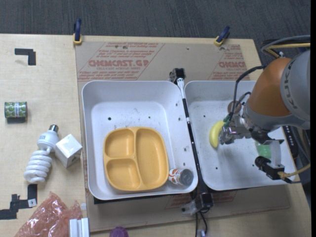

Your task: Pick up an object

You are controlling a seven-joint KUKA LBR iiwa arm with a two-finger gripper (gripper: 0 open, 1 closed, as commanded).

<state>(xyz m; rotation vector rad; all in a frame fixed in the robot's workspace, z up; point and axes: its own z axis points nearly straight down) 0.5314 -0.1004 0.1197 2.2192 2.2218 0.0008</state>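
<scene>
A small yellow, banana-like object [216, 134] lies in the right bin [212, 174], near its left wall. My gripper [227, 132] is low in that bin and sits right against the yellow object's right side. The wrist hides the contact between them. A green object [265, 150] lies further right in the same bin, partly under the arm. In the left bin [94, 112] rests a yellow divided plate [136, 158], with a small round jar [181, 177] at the bin's front right corner.
The grey and orange arm [276, 93] covers the right bin's right side. On the bench to the left lie a spiral light bulb [41, 159], a white cube [68, 149], a green can [16, 110] and a red mesh bag [49, 216].
</scene>
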